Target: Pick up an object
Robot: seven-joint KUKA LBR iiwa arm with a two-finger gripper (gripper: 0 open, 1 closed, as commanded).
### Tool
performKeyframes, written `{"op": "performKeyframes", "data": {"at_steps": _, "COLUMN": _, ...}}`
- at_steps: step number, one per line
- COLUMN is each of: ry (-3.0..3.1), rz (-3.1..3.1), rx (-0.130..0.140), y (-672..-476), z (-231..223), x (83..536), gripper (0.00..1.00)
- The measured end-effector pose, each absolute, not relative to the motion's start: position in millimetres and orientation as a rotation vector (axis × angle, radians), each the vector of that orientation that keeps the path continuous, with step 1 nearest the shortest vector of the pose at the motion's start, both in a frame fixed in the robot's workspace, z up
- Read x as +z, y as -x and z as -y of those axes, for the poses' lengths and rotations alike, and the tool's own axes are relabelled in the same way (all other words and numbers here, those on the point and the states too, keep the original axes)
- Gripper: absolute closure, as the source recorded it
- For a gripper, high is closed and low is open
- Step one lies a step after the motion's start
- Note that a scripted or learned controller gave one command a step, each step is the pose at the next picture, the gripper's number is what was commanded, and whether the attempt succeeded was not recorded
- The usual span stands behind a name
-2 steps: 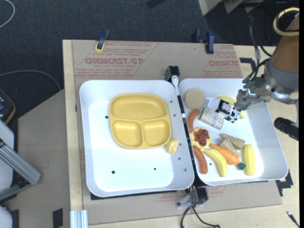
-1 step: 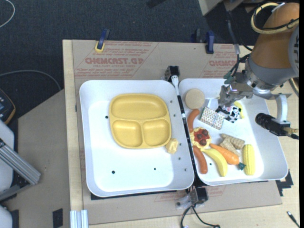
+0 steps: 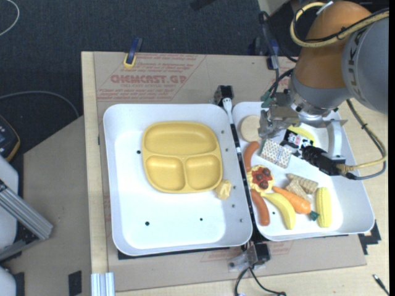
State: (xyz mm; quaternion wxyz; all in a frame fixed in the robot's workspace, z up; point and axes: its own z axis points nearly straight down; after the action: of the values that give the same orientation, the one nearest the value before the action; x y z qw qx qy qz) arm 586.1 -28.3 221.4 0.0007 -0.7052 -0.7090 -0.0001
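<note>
My gripper [image 3: 273, 127] hangs over the back of the right bin [image 3: 361, 208], under the orange wrist band. Just in front of it and below lies a small white packet with a checked pattern [image 3: 276, 153]; whether it touches the gripper is unclear. Around it lie toy foods: an orange sausage [image 3: 250, 154], a pizza slice [image 3: 261, 177], a red sausage [image 3: 261, 207], a banana [image 3: 282, 207], a carrot [image 3: 297, 202], a corn cob [image 3: 323, 206], a tan cracker [image 3: 302, 183] and a beige disc [image 3: 249, 128]. A yellow and black item [image 3: 300, 138] sits partly hidden beside the gripper.
The left bin [image 3: 123, 184] holds a yellow divided plate [image 3: 182, 155] and a small pale yellow piece [image 3: 223, 190] by the middle wall. A black clip [image 3: 223, 95] sits at the divider's back end. Cables trail from the arm over the right bin's right side.
</note>
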Motion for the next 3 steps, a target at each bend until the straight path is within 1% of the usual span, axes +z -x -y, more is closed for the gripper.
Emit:
{"op": "performKeyframes", "data": {"at_steps": 1, "ry": 2.212, "rz": 2.226, "rx": 0.001, "y": -581.6, "z": -28.3, "x": 213.0, "gripper": 1.0}}
{"op": "performKeyframes", "data": {"at_steps": 2, "ry": 2.214, "rz": 2.224, "rx": 0.002, "y": -569.0, "z": -72.9, "x": 216.1, "gripper": 1.0}}
{"op": "performKeyframes", "data": {"at_steps": 3, "ry": 2.222, "rz": 2.224, "rx": -0.005, "y": -577.6, "z": -74.8, "x": 234.8, "gripper": 1.0}}
